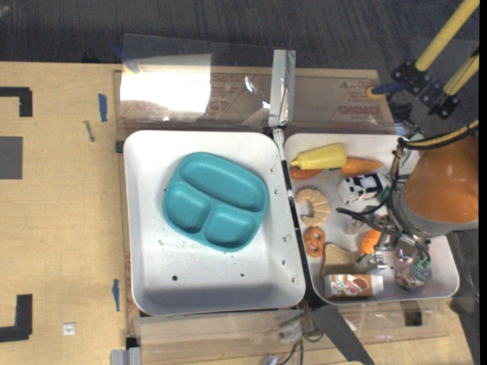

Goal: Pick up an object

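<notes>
No legible txt or labels.

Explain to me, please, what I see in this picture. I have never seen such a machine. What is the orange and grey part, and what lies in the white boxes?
One camera looks down from above on a bench. The grey and orange part is a robot arm reaching in from the right. Its claw hangs low over the right bin; whether it holds anything cannot be told. That bin holds toy food: a yellow bottle, a carrot, a croissant and a small jar. The left bin holds a teal divided plate.
</notes>
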Controlling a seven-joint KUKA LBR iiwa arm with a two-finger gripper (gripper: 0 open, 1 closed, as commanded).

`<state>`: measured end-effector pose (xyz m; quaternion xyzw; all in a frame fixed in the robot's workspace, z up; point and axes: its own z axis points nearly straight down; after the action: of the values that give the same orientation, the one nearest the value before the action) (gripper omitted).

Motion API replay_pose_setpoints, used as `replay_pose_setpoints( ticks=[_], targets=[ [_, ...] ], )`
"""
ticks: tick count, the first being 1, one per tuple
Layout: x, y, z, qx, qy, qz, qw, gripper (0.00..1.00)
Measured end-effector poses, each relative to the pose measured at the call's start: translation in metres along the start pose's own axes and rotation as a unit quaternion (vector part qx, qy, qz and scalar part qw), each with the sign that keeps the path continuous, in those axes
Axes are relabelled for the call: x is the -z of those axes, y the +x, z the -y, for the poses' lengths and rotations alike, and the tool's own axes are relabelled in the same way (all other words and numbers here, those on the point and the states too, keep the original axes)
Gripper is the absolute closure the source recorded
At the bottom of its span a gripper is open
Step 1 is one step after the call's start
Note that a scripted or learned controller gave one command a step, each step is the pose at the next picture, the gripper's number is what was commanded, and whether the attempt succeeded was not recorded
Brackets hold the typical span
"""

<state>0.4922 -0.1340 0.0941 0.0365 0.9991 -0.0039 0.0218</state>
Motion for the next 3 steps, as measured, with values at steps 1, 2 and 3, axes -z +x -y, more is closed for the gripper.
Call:
replay_pose_setpoints(
  ticks=[1,2,3],
  targets=[
    [0.008,0.004,-0.002,0.002,-0.001,-0.007,1.0000,1.00],
    [0.119,-0.022,-0.027,0.023,-0.003,-0.014,0.9996,1.00],
    [0.115,-0.020,-0.026,0.023,-0.004,-0.019,0.9996,0.00]
  ],
)
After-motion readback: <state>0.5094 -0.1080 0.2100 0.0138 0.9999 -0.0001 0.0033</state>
